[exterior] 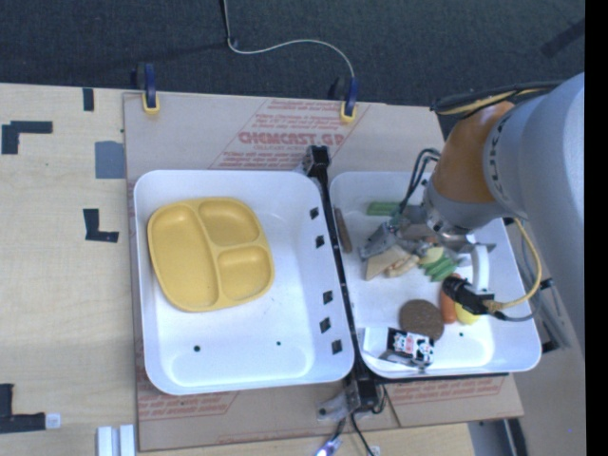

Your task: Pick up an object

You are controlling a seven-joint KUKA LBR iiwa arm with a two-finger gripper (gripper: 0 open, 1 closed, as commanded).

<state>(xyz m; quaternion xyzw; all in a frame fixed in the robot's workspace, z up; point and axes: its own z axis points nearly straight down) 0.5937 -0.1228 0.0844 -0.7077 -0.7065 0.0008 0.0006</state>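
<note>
Far to the gripper's left, in the left bin (166,359), lies a yellow divided plate (210,252), well apart from the arm and with bare white floor around it. A black divider (332,255) runs between the two bins, a little to the gripper's left. The gripper (388,240) itself is low in the right bin (513,350), down among the clutter; whether it is released or clenched on anything cannot be told, since the wrist hides that part. Just beside it, toward the right and slightly below, sit a pale wedge-shaped piece (389,266), some green pieces (437,266), a brown round disc (421,317), an orange and yellow piece (456,307) and a small black-and-white box (410,346). By my judgement the pick is at the reaching stage: nothing is seen lifted, so the grasp and the lift remain. Room is tight, with the divider close on the left and things crowded just beside the gripper, while straight up is open
</note>
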